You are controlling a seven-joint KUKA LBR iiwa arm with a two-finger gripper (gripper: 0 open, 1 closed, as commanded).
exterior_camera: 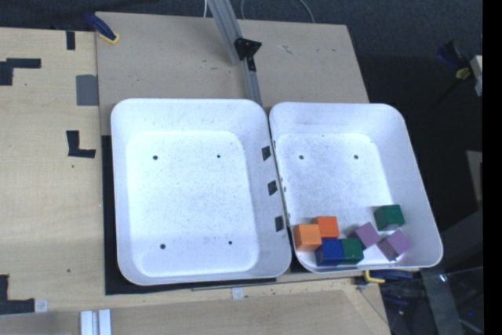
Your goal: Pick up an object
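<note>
Small blocks (349, 239) clustered in right bin's (408, 137) near corner. Probably light, rigid, smooth-sided; best gripped across flat faces, green cube (388, 216) standing freest. Tool state: cannot tell.

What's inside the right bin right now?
The right bin holds small blocks bunched at its near edge: two orange, one blue, two green, two purple. Anything beneath them is hidden.

White bins (188, 115) (speckled); orange, blue, green, purple blocks (349, 238).
</note>
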